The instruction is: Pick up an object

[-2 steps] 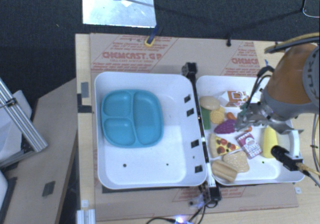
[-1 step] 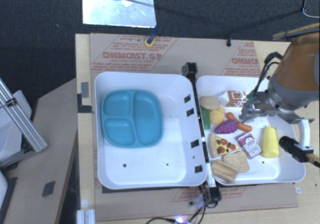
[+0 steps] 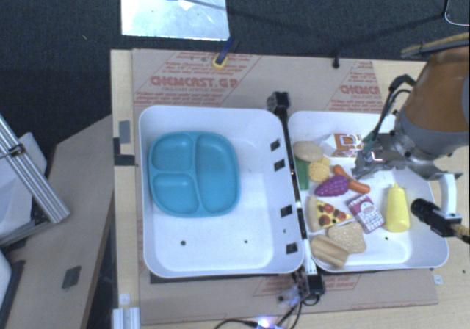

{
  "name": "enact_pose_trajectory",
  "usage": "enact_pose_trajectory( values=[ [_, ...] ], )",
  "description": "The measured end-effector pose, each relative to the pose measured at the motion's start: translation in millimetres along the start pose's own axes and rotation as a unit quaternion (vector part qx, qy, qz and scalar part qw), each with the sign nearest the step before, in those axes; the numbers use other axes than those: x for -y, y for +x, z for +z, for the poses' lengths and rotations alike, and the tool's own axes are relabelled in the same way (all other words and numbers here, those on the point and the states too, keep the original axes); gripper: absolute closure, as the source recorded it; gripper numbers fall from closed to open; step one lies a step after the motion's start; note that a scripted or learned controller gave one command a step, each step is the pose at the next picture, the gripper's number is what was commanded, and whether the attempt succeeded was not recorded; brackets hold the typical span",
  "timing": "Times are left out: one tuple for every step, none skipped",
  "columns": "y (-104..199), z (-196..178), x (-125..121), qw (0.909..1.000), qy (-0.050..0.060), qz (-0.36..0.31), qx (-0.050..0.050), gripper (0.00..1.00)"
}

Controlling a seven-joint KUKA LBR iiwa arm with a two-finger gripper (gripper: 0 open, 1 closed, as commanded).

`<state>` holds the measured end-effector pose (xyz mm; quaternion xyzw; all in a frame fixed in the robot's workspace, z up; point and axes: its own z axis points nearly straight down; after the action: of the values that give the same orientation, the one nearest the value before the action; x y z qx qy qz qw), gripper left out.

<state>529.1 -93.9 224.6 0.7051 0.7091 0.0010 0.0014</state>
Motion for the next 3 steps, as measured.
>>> enact_pose_trajectory(
  values=[
    [36, -11, -40, 1.0000, -0.001, -0.002, -0.001, 1.00],
    [45, 0, -39, 1.0000, 0.001, 0.000, 0.000, 1.00],
    [38, -6, -39, 1.0000, 0.001, 0.002, 0.000, 1.00]
  ],
)
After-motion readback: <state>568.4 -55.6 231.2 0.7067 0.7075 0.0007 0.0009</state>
